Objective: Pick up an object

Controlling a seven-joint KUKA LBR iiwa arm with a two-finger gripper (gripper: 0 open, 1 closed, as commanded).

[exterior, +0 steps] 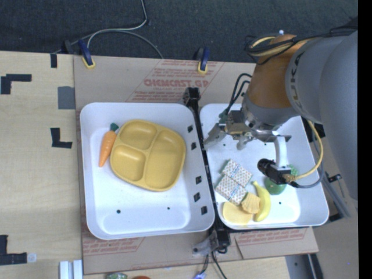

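Toys of food crowd the near corner of the right bin [303,205]. A banana [264,202] lies there, curved, with its long axis running from near to far. A flat yellow round piece [231,214] lies just beside it, on the side of the left bin [139,213], and a small tan piece [251,204] sits between the two. A little farther lie two checkered packets, the nearer packet [230,189] touching the farther packet [238,172], both flat and turned on a diagonal. A green thing [276,186] sits at the far end of the banana, partly hidden, and I cannot tell what it is.

Farther again, the gripper [225,140] hangs over the far half of the same bin, close to the wall between the two bins. Its fingers seem spread wide, with nothing between them.

In the left bin a yellow divided plate [148,154] lies in the middle, with a toy carrot [106,147] just beside its outer edge. Both are well apart from the gripper.

I judge the farther packet to be the easiest target. It lies from the gripper toward the near side, and slightly away from the dividing wall. The move would be a short shift that way and then a descent, with the fingers closing across the short side of the packet. Because the two packets touch, one finger may land on the second one
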